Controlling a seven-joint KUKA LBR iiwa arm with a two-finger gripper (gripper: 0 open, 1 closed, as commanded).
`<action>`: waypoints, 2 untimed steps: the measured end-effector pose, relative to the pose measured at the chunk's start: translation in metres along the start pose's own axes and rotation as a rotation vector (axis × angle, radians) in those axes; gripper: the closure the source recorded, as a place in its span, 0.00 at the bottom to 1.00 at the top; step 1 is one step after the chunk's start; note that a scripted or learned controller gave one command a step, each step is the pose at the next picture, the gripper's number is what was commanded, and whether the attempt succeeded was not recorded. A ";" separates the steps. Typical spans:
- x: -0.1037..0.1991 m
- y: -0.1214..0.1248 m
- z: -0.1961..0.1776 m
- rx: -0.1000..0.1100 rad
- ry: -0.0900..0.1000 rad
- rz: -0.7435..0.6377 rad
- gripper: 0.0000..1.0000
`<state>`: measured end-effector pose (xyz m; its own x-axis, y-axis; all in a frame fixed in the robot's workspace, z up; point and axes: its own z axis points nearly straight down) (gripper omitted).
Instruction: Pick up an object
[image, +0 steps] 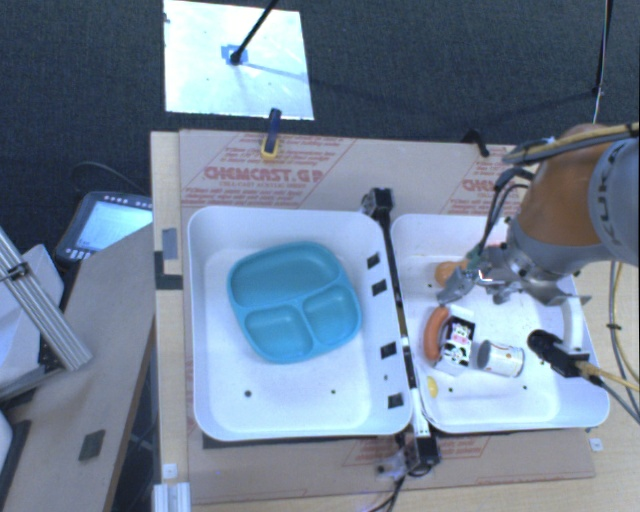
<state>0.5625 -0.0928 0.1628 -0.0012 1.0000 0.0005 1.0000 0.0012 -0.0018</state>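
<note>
White plastic bins, two, side by side on the desk (168, 380), set on a cardboard sheet (330, 165) with red print.

Left bin (290, 405): one blue plate (295, 300) with three compartments, lying flat near the middle.

Right bin (520, 400): this is where I find the loose things to pick from.
- a small orange ball (446, 270) in the far half, near the bin's left wall
- an orange oblong piece (434, 333) nearer the camera, also by the left wall
- a black-and-white box (458, 343) touching the oblong piece on its right side
- a white can (502, 358) on its side, just right of the box
- a small yellow bit (432, 383) near the front-left corner

All five lie on the bin floor.

Arm (570, 205): it reaches in from the right, with the orange band over the far half of the right bin. The gripper (466, 283) sits low, just right of the ball and just beyond the box. I cannot tell whether it touches the ball. I also cannot tell whether it is open or closed, because the wrist hardware blocks my line of sight.

Outside the bins: a yellow clip (270, 148) on the sheet's far edge, and a tablet (100, 228) to the left of the desk.
</note>
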 end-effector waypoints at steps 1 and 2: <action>0.006 0.002 0.043 0.000 0.000 0.000 0.00; 0.006 0.002 0.080 0.000 0.000 0.000 0.00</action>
<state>0.5641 -0.0867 0.0826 -0.0008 1.0000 0.0005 1.0000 0.0008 -0.0017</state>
